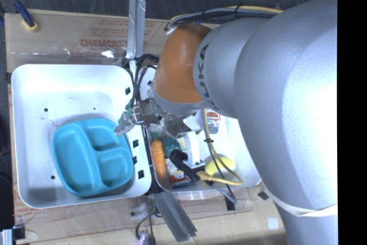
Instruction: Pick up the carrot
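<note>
On the wooden bench (69, 37) the carrot (157, 158) lies in the right bin (246, 172) against its left wall, not yet picked up, while the gripper (150, 119) hangs just above it, its grip impossible to tell

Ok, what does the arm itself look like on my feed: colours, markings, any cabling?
The arm is bulky, rounded and grey, with a glossy orange band above the wrist and dark lettering on the grey shell beside it. Black and yellow cables loop over its top, and a yellow cable hangs below. The gripper is a small metallic and black assembly under the band.
</note>
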Controlling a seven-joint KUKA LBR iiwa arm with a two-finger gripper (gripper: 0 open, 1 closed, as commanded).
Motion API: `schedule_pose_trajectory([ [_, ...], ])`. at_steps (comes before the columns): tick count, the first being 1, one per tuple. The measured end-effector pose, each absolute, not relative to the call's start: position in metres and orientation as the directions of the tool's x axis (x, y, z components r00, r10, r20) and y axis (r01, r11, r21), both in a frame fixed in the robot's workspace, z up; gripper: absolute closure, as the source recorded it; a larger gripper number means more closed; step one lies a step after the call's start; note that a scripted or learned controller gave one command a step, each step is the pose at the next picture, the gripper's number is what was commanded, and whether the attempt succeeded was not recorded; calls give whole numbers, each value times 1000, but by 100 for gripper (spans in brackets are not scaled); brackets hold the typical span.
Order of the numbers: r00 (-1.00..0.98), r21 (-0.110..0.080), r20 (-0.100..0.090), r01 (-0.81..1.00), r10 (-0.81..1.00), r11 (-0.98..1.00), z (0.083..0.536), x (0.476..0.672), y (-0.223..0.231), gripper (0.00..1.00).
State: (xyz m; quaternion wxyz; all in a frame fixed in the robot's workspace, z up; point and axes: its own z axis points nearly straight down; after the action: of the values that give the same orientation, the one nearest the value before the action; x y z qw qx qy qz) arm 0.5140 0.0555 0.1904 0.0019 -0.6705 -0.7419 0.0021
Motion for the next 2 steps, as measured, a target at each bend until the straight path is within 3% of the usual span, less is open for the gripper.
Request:
schedule_pose_trajectory([
  [1,-115,3,1,993,993,115,93,498,168,0],
  [2,-112,10,-7,994,994,112,104,501,162,100],
])
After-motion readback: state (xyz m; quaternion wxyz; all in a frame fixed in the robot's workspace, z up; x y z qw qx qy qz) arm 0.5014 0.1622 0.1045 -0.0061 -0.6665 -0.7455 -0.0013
